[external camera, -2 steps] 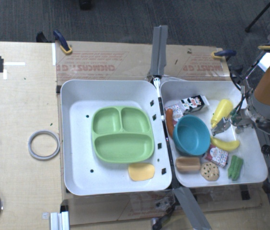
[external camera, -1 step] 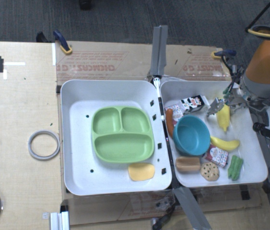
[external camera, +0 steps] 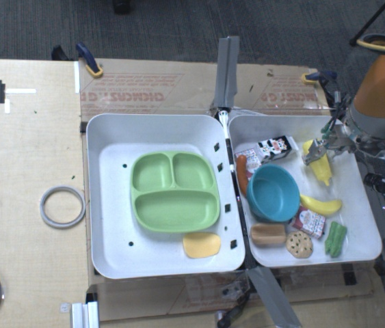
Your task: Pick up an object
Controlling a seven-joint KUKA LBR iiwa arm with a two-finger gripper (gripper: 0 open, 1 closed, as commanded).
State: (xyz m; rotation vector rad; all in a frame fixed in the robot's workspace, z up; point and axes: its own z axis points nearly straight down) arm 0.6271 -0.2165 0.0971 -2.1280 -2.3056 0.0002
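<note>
Camera view shows the end effector (external camera: 315, 153) low in the right bin (external camera: 363, 251), near its far right corner. Its fingers are clenched on the upper end of a small yellow object (external camera: 322, 171), which hangs or leans below them; if this object is lifted off the bin floor, I cannot tell. The arm (external camera: 378, 98) enters from the right edge, its orange band above the wrist, and it bends down and to the left toward the bin.

Just beside the yellow object lie a banana (external camera: 321, 204) and a blue bowl (external camera: 274, 193). A black-and-white carton (external camera: 275, 147) is near the far wall. A cookie (external camera: 299, 244) and a green vegetable (external camera: 335, 239) lie at the near side.

The left bin (external camera: 103, 203) holds a green divided plate (external camera: 175, 191) and a yellow sponge-like piece (external camera: 201, 244).
</note>
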